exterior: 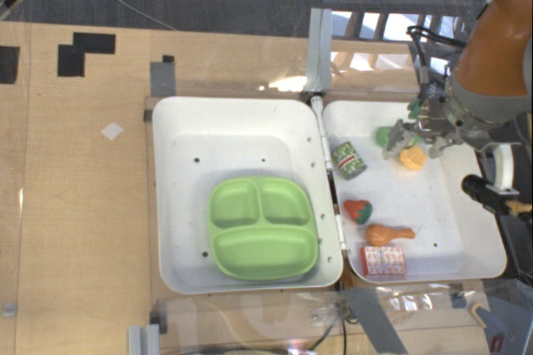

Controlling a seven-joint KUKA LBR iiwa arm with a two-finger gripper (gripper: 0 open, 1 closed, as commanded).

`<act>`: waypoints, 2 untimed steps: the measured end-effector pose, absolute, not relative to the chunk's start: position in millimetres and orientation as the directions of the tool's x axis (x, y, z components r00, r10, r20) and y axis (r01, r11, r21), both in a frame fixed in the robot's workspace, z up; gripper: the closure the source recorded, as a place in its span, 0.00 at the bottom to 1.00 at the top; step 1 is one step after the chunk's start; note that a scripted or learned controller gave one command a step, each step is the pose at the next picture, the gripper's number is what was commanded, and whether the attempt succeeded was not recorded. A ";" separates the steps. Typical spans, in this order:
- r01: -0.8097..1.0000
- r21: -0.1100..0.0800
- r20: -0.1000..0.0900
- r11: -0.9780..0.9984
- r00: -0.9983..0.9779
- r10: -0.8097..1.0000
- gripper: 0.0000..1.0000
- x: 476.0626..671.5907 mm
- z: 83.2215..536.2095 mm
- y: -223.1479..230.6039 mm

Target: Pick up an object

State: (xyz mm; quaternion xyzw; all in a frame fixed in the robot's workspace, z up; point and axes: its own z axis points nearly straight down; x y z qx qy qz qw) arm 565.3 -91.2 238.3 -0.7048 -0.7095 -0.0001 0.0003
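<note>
Yellow toy (411, 158) directly beneath claw (425, 137), green piece (386, 135) beside; claw opening indiscernible, nothing visibly held; crowding risks a glancing, failed grasp.

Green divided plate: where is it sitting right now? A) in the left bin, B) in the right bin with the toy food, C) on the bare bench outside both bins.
A: the green divided plate lies flat in the left bin, while the toy food sits in the right bin.
</note>
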 end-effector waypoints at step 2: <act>0.981 -0.018 0.001 -0.196 0.196 0.981 0.00 666.6 88.2 -134.7</act>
